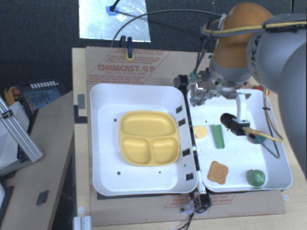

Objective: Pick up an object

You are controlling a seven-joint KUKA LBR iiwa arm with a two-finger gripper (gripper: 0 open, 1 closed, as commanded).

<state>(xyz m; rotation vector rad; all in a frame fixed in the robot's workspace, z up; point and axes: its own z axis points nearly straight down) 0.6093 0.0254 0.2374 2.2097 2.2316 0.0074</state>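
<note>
Brown cracker (218,172) and green ball (256,177) are lying at the right bin's (240,155) near end. Yellow disc (201,132) and near-far green stick (218,136) are sitting just nearward of the gripper (196,98), whose jaws' state cannot be told.

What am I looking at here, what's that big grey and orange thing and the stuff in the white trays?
This is one photo from a camera fixed above a bench, looking down at a slant. The grey and orange machine is a robot arm reaching in from the right; its gripper hangs over the far left corner of the right bin. I see nothing held in it. The left bin holds a yellow divided tray. The right bin holds a pale yellow disc, a green stick, an orange-brown piece and a green ball.
</note>
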